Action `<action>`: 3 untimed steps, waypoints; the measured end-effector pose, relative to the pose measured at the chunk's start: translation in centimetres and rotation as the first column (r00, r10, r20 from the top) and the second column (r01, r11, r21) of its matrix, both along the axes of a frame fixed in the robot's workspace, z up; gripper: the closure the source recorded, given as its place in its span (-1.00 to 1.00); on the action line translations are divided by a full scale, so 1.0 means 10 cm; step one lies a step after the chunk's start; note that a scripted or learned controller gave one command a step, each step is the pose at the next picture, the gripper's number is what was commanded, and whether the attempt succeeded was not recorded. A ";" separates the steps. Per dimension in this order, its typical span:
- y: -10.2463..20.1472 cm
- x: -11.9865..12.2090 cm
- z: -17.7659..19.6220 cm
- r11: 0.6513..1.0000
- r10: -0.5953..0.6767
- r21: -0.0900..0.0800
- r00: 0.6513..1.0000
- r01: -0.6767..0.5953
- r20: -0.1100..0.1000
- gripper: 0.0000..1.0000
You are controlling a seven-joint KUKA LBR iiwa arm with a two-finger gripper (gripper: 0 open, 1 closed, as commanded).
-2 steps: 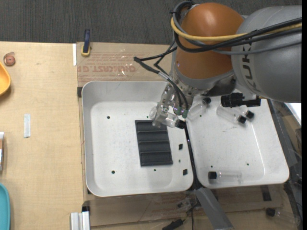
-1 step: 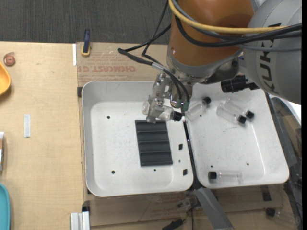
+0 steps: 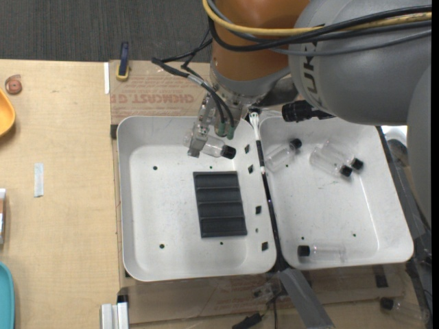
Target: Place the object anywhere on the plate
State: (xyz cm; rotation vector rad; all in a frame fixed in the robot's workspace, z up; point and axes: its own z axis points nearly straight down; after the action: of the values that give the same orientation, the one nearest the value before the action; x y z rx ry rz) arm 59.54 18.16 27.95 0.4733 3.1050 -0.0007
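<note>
The plate, a dark ribbed slab, lies flat in the middle of the left bin, with its long side running from the near rim towards the far one. Its whole top is bare, so any spot on it will serve.

Just beyond the plate's far edge is the vial, clear with a black cap. It sits right at the tip of the gripper, over the far part of the left bin. The gripper looks to be at the vial's clear end, but from this slant I cannot tell whether it is clamped on the vial or only beside it, nor whether the vial rests on the bin floor or hangs above it.

The step in hand looks like carrying the vial to the plate. To do it well, the grip should be sure first. Then a short travel towards the near side would bring the vial over the plate's middle, not its edge. A low release matters, since a round vial can roll; the ribs may help to stop it.

The vial's long axis runs nearly across the view, slightly slanted, so it lies crosswise to the plate's long side. Its cap points right and a little nearward, towards the wall between the bins.
</note>
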 end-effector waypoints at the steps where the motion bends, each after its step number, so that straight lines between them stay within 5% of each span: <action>1: 0.45 -0.46 0.04 0.957 0.290 0.001 0.957 -0.290 0.000 1.00; 2: 0.47 -0.37 0.06 0.806 0.591 0.001 0.806 -0.591 0.003 1.00; 3: 0.47 -0.68 -0.08 0.660 0.751 0.002 0.660 -0.751 0.000 1.00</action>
State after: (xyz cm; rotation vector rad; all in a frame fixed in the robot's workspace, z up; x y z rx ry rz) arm 52.74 22.87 27.11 -0.8497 3.0247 0.0017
